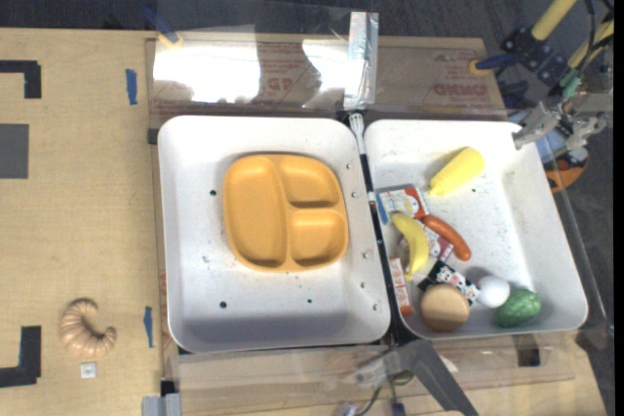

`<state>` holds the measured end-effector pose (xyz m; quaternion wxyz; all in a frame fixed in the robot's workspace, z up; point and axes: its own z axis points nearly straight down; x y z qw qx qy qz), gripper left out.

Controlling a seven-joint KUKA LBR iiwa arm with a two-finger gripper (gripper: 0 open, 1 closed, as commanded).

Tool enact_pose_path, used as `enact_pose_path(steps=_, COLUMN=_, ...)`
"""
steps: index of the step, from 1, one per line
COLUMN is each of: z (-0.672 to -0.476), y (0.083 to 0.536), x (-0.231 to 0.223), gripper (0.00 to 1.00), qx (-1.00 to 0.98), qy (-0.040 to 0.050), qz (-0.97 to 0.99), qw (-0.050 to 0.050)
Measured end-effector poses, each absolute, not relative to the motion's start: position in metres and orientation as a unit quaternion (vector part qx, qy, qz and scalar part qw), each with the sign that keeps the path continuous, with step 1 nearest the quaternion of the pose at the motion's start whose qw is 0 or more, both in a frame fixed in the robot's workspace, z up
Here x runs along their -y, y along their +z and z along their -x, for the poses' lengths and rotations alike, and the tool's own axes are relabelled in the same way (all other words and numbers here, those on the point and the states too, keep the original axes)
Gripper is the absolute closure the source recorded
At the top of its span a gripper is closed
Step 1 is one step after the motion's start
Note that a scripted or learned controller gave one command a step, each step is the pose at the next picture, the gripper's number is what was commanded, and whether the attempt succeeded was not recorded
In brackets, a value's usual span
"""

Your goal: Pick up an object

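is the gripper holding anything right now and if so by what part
Nothing is held as far as the view shows. The gripper sits at the right bin's far right corner, and every item lies loose in the bins.

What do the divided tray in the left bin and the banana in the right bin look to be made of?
Divided tray: orange-yellow, looks like moulded plastic, matte with a soft sheen and rounded compartment edges. Banana: probably a plastic toy, uniform bright yellow and smooth, though too small to be sure.

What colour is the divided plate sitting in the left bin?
Yellow-orange all over, no pattern: the divided plastic plate, clearest in the camera view.
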<state>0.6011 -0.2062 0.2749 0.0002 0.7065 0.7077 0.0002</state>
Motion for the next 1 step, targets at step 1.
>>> enact_pose_path(steps=1, z=-0.5582, y=0.1211, x=0.2132, gripper=0.0, qx=-0.692, qy=-0.001, qz=-0.722, qw=-0.006)
